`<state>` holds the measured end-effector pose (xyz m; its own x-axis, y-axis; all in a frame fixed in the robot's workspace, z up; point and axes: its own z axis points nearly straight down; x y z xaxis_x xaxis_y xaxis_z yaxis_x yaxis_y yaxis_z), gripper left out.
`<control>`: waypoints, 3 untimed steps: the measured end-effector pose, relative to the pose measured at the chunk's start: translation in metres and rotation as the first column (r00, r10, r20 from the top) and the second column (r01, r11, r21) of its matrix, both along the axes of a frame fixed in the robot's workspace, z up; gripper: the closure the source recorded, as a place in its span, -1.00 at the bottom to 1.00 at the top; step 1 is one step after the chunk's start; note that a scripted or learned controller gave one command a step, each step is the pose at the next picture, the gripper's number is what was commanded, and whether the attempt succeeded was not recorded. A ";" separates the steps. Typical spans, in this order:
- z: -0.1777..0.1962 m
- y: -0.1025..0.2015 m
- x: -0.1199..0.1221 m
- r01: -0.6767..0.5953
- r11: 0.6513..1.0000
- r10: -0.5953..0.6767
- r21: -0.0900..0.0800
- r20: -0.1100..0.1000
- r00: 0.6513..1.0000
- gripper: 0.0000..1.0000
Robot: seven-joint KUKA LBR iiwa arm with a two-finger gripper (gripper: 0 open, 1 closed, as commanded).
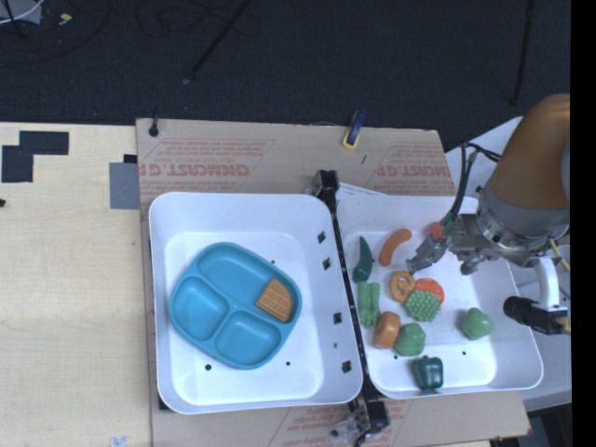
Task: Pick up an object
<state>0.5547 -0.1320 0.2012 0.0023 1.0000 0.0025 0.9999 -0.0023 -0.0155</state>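
Blue tray holds waffle; right bin: toy vegetables.

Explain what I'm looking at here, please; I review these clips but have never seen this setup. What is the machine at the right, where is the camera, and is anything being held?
One camera looks down at a slant on a bench with two shallow white bins. The left bin holds a blue divided plate with a toy waffle in it. The right bin holds toy food: an orange sausage, a dark green pepper, a green lump and others in a cluster. The grey and orange shape at the right is a robot arm; its gripper hangs over the cluster. I cannot tell whether it holds anything.
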 end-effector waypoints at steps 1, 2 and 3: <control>0.007 0.000 0.003 -0.002 1.000 0.002 -0.002 0.014 1.000 -1.00; -0.043 -0.006 0.010 -0.003 1.000 0.003 -0.002 0.012 1.000 -1.00; -0.086 -0.002 0.006 -0.002 1.000 0.002 -0.001 0.010 1.000 -1.00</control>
